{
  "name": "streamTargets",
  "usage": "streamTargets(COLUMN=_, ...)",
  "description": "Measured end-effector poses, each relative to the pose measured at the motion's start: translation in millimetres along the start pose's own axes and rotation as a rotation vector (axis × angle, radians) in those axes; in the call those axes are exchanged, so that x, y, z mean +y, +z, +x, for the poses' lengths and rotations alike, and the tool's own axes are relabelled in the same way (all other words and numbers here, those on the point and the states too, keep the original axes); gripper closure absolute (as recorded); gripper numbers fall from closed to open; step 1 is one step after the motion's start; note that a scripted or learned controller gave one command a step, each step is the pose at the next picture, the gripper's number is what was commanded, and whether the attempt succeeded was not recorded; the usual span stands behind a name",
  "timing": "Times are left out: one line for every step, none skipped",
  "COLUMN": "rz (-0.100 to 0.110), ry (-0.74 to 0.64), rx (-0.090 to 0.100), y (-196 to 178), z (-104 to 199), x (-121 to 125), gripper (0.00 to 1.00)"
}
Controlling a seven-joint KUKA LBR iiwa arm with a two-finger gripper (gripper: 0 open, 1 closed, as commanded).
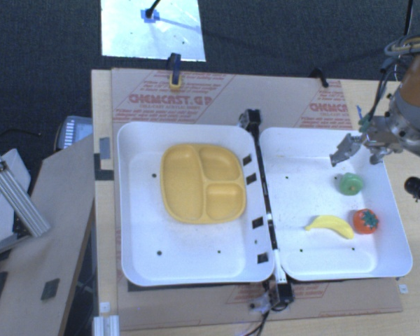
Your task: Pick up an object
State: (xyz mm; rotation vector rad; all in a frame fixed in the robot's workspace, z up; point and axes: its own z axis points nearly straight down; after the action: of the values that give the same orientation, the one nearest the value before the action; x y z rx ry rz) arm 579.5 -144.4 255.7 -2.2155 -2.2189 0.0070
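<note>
In the right bin point(315, 268) lie a green round object point(350, 183), a yellow banana point(330, 225) and a red-orange tomato-like object point(365, 220). My gripper point(359, 151) hangs over the bin's upper right part, just above the green object. Its two fingers are spread apart with nothing between them. One fingertip point(339, 155) points left and the other point(376, 155) sits to its right.
The left bin point(136, 257) holds a yellow divided plate point(201, 183). A black divider with clips point(259, 187) runs between the bins. A yellow clamp point(175, 75) sits at the bench's back edge. The arm enters from the right edge.
</note>
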Motion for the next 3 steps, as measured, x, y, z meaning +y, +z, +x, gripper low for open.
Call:
streamTargets(rz=-0.009, ry=-0.002, rx=-0.001, y=-5, z=0, x=2, gripper=0.0)
streamTargets(rz=-0.006, ry=0.0, rx=-0.001, y=37, z=0, x=2, gripper=0.0)
streamTargets(rz=-0.003, ry=0.001, rx=0.0, y=98, z=6, x=4, gripper=0.0)
